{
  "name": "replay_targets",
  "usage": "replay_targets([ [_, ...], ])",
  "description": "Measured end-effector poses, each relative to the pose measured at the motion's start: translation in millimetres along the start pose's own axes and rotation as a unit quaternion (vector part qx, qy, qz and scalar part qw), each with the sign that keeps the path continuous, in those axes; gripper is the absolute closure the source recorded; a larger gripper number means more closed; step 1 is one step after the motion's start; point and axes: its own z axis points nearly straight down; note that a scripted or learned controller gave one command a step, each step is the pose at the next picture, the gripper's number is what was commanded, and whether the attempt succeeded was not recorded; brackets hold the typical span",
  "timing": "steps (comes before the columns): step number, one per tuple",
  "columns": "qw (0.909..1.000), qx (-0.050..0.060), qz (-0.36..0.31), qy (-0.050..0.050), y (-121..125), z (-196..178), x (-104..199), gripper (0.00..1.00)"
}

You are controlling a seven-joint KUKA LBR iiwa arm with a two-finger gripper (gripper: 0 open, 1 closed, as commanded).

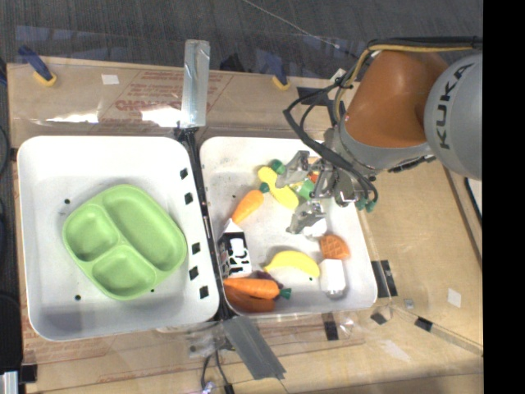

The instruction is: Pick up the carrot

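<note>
robot lab | KUKA arm (410, 97) | 2 taped bins (49, 162)

Orange carrot (248, 205), green tray (123, 240), 2 white bins (33, 220).

Orange carrot (247, 205) lies slantwise in the right bin's upper-left area.

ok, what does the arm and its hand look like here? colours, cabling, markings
The arm is grey, with black KUKA lettering on the rounded link and a broad orange band above the wrist. Black cables loop loosely from the wrist area. The hand is a small metallic silver assembly with green fittings on its sides.
</note>
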Motion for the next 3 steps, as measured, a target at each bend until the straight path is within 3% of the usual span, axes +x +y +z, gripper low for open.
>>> replay_targets([
  [1, 0.9985, 0.000, -0.055, -0.004, 46, 100, -25, 0.00],
  [2, 0.9991, 0.003, -0.041, -0.009, 41, 116, -44, 0.00],
  [3, 0.9990, 0.000, -0.044, -0.004, 36, 129, -47, 0.00],
])
